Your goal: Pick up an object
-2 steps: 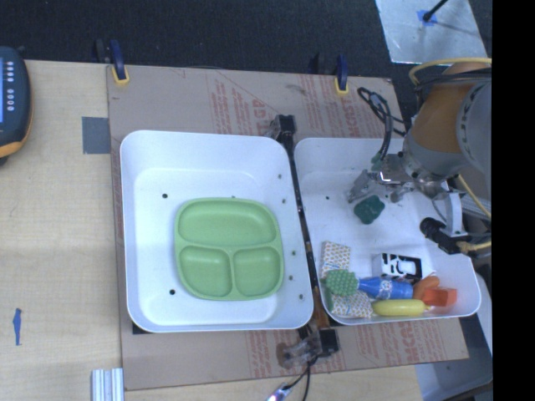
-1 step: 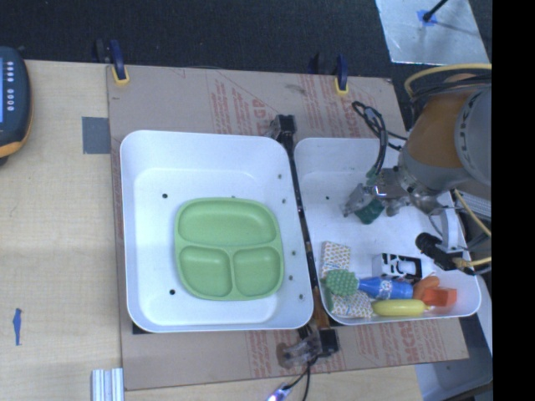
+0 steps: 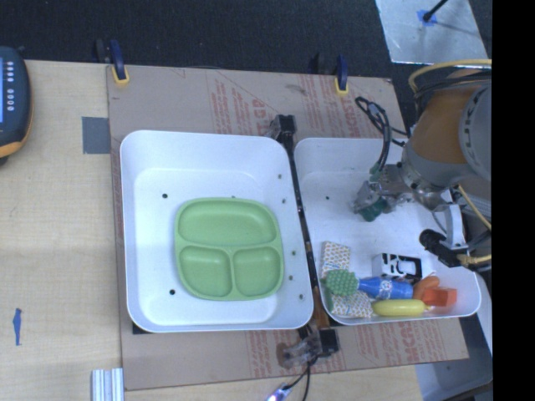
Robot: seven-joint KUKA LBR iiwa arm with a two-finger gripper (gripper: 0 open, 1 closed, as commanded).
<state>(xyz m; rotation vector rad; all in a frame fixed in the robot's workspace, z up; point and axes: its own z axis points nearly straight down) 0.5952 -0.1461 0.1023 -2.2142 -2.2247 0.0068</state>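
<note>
- Claw [image 3: 370,202] of the grey arm hangs low inside the right bin [image 3: 334,161], over its bare upper floor; the view is too small and blurred there to tell whether it is released or clenched, and nothing can be seen between its tips.
- Candidates for the pick lie well apart from the claw, crowded along the right bin's near edge, probably because the shallow wall stops them there.
- Counted in that cluster: one patterned cloth [image 3: 337,257], one green textured piece [image 3: 340,283] lying on it, one blue tube-like item [image 3: 384,288], one yellow banana-shaped toy [image 3: 399,308], one orange-red item [image 3: 435,294], one black-and-white card [image 3: 401,265].
- Blue, yellow and orange pieces touch or overlap, so a clean grasp of one looks awkward, in my judgement.
- One green divided plate [image 3: 228,248] with three compartments sits flat in the middle of the left bin [image 3: 138,224].
- Two bins stand side by side on a cardboard sheet [image 3: 234,98], held to the worktop [image 3: 50,224] by two visible clamps at its far edge.
</note>
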